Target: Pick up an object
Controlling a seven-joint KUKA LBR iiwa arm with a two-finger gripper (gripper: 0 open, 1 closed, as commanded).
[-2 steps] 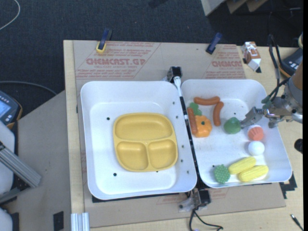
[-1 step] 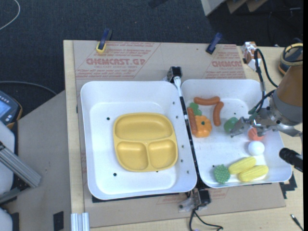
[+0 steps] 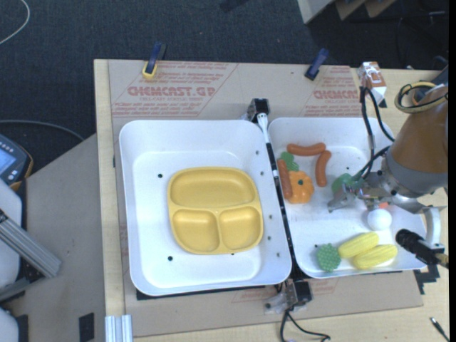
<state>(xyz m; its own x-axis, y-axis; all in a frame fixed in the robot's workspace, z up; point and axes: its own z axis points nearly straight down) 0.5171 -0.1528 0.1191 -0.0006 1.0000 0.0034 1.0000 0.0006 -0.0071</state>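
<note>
The arm reaches in from the right over the right bin (image 3: 306, 130). My gripper (image 3: 344, 195) is low in the middle of that bin. A small green toy (image 3: 343, 182) lies right at its tip, partly covered by it. Left of it sit an orange toy pepper (image 3: 301, 188) and a carrot (image 3: 285, 177). Two sausages (image 3: 306, 149) (image 3: 322, 168) lie toward the back. A white egg (image 3: 379, 219) rests under the wrist. In front lie two yellow corn pieces (image 3: 369, 251) and a green knobbly toy (image 3: 328, 257).
The left bin (image 3: 142, 191) holds a yellow divided plate (image 3: 214, 210). A black divider strip (image 3: 274, 184) runs between the bins. Cables (image 3: 370, 120) hang by the arm at the right bin's back corner. Clamps (image 3: 152, 61) (image 3: 316, 64) sit on the cardboard's far edge.
</note>
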